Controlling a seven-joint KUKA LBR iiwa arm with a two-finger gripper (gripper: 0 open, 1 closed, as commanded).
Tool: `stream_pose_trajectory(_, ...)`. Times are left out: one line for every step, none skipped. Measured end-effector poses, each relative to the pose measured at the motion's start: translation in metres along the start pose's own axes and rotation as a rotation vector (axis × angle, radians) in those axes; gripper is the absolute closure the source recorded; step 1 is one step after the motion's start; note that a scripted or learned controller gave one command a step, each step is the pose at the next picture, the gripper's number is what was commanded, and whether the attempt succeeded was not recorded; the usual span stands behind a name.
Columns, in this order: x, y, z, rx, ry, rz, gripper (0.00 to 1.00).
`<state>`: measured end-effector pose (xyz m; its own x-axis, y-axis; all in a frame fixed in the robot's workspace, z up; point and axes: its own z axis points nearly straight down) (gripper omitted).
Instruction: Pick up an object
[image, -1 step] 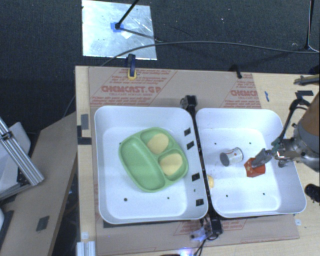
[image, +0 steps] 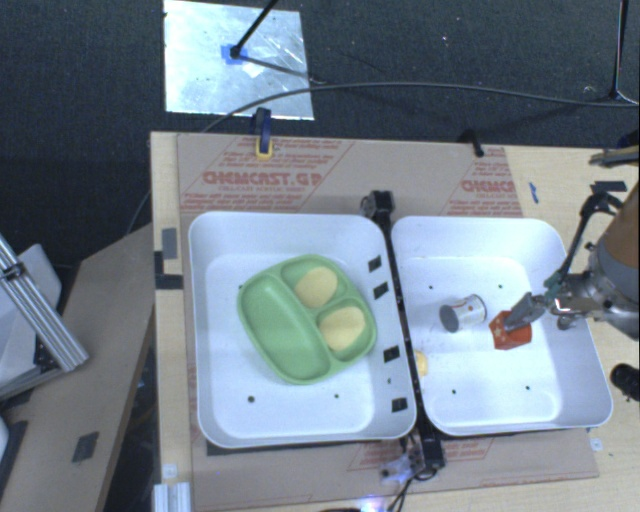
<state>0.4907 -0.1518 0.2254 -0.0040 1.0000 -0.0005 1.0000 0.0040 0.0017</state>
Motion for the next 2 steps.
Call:
stream_pose_trajectory(-0.004,0.003,0.043,0.003,0.001,0.002,0.0)
stream_pose_trajectory(-0.011,0.007,0.102,0.004,0.001,0.003,0.0)
